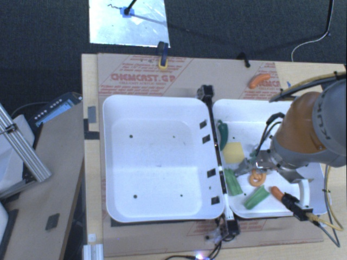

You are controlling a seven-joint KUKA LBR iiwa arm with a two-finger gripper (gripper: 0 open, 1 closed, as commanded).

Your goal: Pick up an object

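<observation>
"CHEMCAST GP" is printed in red on the brown board point(142, 76) under the two bins, at 12 o'clock from the left bin point(116, 112). The gripper point(255, 167) is lowered into the right bin point(244, 108), but whether its fingers are open or closed cannot be told. An orange ring point(257, 179) lies just at 6 o'clock of it, a yellow ball point(233, 152) at 10 o'clock, and green pieces point(256, 197) below.

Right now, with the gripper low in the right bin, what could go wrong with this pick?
1. The gripper sits among crowded items: the yellow ball, orange ring and green sticks. It may catch two or push them aside.
2. The ball is round and could roll away.
</observation>
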